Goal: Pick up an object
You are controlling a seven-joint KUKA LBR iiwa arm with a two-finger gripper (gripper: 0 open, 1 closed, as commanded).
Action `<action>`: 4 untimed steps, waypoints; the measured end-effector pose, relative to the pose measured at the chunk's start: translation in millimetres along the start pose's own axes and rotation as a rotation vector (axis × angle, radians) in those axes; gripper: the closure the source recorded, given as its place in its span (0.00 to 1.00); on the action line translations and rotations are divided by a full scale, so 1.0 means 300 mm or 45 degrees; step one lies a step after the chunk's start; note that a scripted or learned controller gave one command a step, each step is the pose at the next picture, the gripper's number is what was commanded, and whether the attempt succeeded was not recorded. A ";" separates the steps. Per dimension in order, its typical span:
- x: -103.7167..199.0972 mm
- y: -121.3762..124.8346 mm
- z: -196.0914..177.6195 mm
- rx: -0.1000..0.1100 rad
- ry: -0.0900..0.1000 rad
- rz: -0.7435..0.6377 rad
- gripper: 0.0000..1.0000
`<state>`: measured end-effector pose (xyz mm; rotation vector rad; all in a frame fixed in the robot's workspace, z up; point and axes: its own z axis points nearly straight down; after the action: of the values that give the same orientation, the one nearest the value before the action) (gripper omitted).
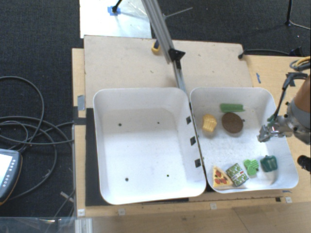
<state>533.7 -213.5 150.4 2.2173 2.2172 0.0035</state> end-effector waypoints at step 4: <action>0.301 0.073 -0.247 0.006 0.006 -0.013 1.00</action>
<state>555.1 -122.9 224.3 2.2108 2.2332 0.0032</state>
